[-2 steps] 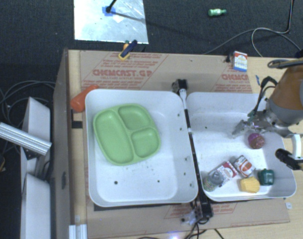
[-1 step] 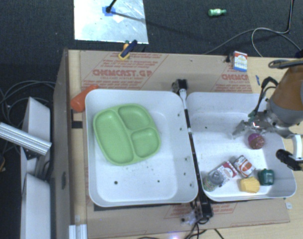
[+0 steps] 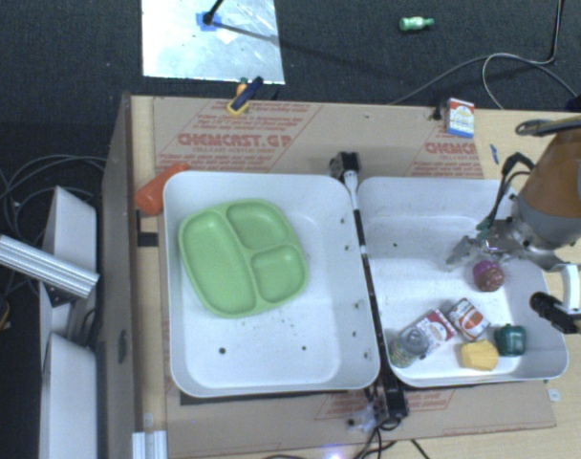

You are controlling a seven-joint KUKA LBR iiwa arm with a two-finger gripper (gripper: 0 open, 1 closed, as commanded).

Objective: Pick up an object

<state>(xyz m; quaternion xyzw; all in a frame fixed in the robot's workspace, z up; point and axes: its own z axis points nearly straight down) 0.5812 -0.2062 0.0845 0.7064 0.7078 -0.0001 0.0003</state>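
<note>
I've got the gripper spread wide, holding nothing, in the right bin. Purple ball sits just beside it, toward the bin's front edge. Nearest target.

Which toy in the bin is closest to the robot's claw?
The dark red ball, just below the end effector. The yellow block and green piece lie nearer the front rim.

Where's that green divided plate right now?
The green plate lies in the left bin, toward its upper left, with nothing else near it. The other items sit in the right bin.
</note>
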